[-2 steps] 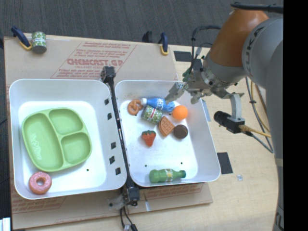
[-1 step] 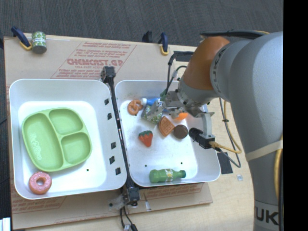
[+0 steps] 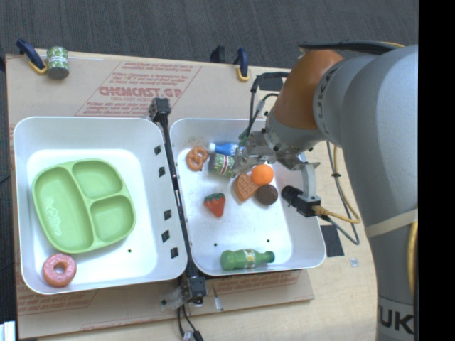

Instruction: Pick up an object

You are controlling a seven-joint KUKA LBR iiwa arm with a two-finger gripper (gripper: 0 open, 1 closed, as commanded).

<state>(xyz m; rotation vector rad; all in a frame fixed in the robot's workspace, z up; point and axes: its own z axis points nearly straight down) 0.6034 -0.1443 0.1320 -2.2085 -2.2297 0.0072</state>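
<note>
The green bottle [image 3: 246, 259] lies alone by the right bin's [image 3: 307, 251] near edge. Farther in, the orange ball [image 3: 263, 174], waffle [image 3: 245, 187], brown ball [image 3: 267, 195] and can [image 3: 222, 164] sit packed together under the pincer [image 3: 249, 155]. I cannot tell if it is spread or pinching, and it could bump one toy, grab two, or slip off the round ball.

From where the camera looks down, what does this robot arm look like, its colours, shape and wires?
The arm is thick, rounded and smooth grey, with an orange band above the wrist. White letters mark its lower part. Thin black cables loop beside the wrist, and a yellowish cable runs by a small black part. The end near the toys is dark metal.
</note>
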